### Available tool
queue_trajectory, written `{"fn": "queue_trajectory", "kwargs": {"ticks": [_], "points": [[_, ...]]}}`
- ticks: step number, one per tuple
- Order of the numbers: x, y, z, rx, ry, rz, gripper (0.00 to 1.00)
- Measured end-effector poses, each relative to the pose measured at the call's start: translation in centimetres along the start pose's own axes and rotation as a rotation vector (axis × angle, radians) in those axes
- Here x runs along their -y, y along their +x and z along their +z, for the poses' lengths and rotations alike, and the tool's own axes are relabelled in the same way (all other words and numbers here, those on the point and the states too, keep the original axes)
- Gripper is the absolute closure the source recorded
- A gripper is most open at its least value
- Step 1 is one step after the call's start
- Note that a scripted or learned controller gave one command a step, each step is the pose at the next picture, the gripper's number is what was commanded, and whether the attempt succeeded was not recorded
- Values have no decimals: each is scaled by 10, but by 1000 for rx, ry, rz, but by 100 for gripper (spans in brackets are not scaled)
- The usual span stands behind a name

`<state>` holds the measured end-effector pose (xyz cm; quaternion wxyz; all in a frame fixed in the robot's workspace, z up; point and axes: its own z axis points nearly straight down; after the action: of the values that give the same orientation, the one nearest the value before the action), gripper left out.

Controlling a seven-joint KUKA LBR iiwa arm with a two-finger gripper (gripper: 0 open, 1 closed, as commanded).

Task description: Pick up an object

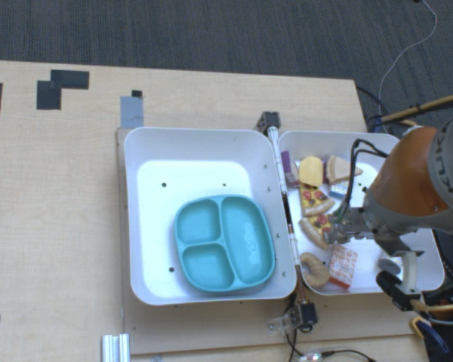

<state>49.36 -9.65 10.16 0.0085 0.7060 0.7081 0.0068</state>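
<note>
reaching arm point(408, 183): bent low over right bin point(436, 271)
gripper point(338, 231): among toy food, finger state unclear
left bin point(155, 153): blue divided plate point(224, 243)

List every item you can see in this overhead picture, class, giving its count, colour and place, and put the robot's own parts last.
bench: 1, pale wood, under everything
white bins: 2, side by side, centre and right
divided plate: 1, turquoise, three compartments, in the left bin
toy food pieces: several, yellow, tan and red, clustered in the right bin's left half
black tape patches: a few, bench's upper left
cable: 1, thin, on the grey carpet, upper right
arm: 1, grey with orange band, over the right bin
gripper: 1, low among the toy food
</note>
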Motion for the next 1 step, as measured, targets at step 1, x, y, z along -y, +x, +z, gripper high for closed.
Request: {"fn": "queue_trajectory", "kwargs": {"ticks": [1], "points": [[1, 0, 1, 0, 3, 0, 0]]}}
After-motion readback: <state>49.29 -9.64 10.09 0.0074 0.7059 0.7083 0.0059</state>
